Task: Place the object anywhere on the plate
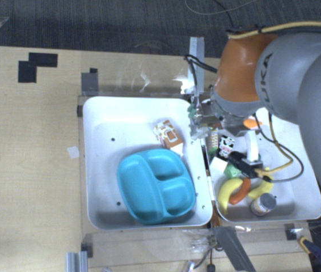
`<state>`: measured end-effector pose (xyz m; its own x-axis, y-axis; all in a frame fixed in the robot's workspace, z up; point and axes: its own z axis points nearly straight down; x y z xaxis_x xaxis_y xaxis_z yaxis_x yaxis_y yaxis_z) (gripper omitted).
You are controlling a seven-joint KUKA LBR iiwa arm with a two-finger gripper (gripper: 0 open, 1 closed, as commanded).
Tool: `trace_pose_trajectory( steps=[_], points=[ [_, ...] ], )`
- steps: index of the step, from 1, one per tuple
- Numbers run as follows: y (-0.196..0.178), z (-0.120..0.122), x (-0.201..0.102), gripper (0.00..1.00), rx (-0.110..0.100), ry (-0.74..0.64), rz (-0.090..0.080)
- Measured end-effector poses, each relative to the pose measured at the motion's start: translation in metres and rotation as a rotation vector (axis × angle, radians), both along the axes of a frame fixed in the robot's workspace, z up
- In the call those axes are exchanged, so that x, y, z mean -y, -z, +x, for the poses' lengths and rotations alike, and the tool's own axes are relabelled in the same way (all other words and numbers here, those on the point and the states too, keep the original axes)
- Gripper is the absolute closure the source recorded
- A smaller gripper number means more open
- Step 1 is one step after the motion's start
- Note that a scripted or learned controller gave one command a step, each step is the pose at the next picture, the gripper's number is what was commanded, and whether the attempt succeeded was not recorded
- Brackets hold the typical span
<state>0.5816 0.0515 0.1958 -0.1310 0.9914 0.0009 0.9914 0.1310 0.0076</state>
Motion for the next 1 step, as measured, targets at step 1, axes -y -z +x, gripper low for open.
trace_pose_trajectory(
  steps=[1],
  points=[
    [-0.0053, -0.0268, 0.0218, 1.00, -0.002, -0.369, -0.003]
  ],
)
